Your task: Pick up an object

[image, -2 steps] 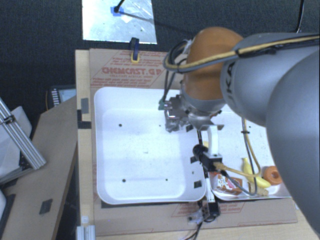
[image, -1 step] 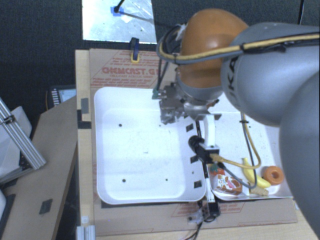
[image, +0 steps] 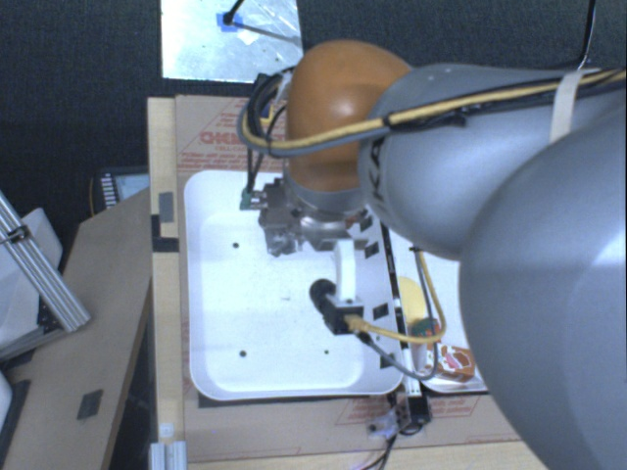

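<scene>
The grey arm [image: 509, 194] entered from the right of the camera view and covered much of the bench, its orange band [image: 343, 96] standing above the far rim of the left bin [image: 225, 302]. The gripper [image: 282, 235] hung over the far half of that bin, pointed downward. Whether it was spread or pressed together could not be told from this angle, and nothing was seen pinched in it. The floor of the left bin showed only a few small dark spots [image: 236, 246]. The right bin [image: 446, 306] was largely hidden beneath the arm. In its exposed strip lay a yellow object [image: 419, 308], partly crossed by a cable, and nearer the front rim an orange-and-white object [image: 457, 362]. Both lay well apart from the gripper, and neither could be identified further. Both bins rested on a cardboard sheet [image: 211, 137] with red print. A silvery sheet [image: 211, 47] bearing a patch of blue tape [image: 230, 20] lay beyond it, and an aluminium rail [image: 39, 272] stood at the left edge
</scene>
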Robot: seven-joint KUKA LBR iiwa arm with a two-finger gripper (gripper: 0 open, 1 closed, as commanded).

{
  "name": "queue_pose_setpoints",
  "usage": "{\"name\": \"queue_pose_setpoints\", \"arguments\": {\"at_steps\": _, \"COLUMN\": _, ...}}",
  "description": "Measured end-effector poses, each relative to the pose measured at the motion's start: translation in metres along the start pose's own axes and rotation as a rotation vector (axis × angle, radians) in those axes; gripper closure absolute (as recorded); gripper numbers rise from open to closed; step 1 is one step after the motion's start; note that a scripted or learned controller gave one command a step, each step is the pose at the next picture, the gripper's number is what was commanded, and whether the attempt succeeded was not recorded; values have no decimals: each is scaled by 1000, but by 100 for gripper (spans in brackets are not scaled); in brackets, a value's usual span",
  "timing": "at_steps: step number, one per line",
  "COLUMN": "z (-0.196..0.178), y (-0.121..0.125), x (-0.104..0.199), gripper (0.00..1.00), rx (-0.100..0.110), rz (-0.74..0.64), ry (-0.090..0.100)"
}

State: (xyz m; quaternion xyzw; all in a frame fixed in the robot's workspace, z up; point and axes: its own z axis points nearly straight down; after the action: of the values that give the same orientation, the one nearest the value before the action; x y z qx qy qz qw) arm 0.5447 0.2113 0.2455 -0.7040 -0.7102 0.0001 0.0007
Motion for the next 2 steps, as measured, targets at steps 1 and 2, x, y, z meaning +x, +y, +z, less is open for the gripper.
{"name": "queue_pose_setpoints", "arguments": {"at_steps": 1, "z": -2, "y": 0, "x": -3, "gripper": 0, "rx": -1, "rz": 4, "ry": -1}}
{"name": "queue_pose_setpoints", "arguments": {"at_steps": 2, "z": -300, "y": 16, "x": -19, "gripper": 0, "rx": -21, "rz": 3, "ry": 6}}
